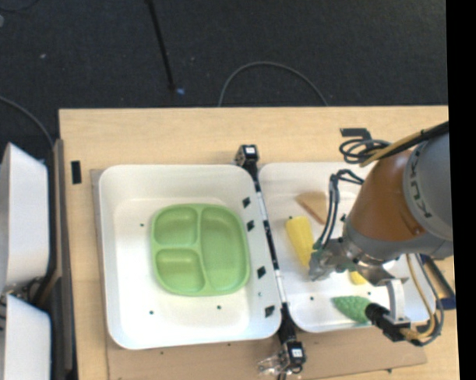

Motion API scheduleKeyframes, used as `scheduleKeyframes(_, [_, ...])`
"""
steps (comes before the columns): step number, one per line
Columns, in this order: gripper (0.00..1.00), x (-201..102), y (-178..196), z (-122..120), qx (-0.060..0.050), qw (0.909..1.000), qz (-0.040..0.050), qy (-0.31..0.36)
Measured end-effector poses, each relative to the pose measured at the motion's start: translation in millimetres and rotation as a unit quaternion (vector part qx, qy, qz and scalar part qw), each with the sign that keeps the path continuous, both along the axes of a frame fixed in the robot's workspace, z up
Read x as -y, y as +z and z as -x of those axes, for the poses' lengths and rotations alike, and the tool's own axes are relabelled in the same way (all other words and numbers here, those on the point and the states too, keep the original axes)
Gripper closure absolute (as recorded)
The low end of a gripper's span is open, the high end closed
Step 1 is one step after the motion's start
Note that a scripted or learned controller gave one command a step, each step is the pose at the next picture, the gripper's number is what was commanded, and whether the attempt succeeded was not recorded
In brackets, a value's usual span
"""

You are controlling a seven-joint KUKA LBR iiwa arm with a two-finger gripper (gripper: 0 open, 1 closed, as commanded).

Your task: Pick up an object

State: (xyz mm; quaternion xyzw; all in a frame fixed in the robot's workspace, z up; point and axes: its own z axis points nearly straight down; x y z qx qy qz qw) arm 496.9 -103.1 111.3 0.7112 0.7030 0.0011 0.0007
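Whether the gripper [322,266] is parted cannot be told; it should be centred over the yellow block [300,238] before closing.

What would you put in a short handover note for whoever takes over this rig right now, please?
Gripper: low in the right bin, beside the yellow block; whether it is open or shut is unclear.
Things: yellow block, tan wedge and green textured piece lie in the right bin; a small yellow piece sits by the wrist. The green divided tray lies in the left bin.
Done: no lift visible.
Left: grasp and lift one object.
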Motion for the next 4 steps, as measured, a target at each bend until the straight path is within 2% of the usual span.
scheduleKeyframes(1, [1.0, 11.2, 50.0, -3.7, 0.002, 1.0, 0.0011, 0.002])
scheduleKeyframes(3, [1.0, 4.9, 146.1, -7.1, 0.003, 1.0, 0.0011, 0.008])
scheduleKeyframes(4, [1.0, -43.8, 135.1, -23.8, 0.0, 1.0, 0.0005, 0.009])
